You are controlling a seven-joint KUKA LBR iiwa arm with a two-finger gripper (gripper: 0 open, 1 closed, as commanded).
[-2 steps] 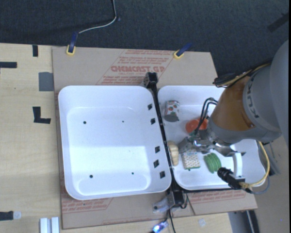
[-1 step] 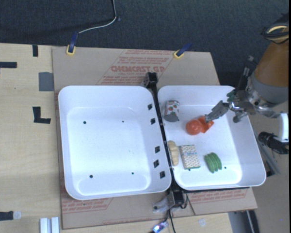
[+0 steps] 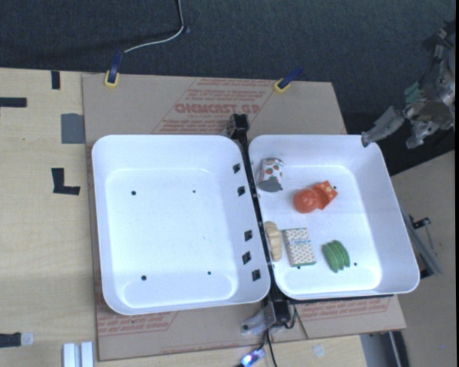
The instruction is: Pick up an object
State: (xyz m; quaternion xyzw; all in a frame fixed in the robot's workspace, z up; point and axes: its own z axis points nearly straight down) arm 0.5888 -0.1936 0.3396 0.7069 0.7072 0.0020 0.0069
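A: Camera view, looking down at a slant: where are the things to pick?

B: All 4 lie in the right bin (image 3: 367, 280). A small grey and white object (image 3: 270, 174) sits near the divider at the upper left, an orange-red object (image 3: 314, 196) lies just right of it, and lower down a tan piece (image 3: 274, 241) touches a patterned block (image 3: 299, 247), with a green object (image 3: 336, 255) beside them.

A: And the left bin (image 3: 107, 205)?

B: White, with a few dark dots on its floor.

A: The gripper (image 3: 422, 115)?

B: Up at the right edge, outside the bins, just past the right bin's upper right corner, well apart from every object. Whether it is spread or pressed together, I cannot tell
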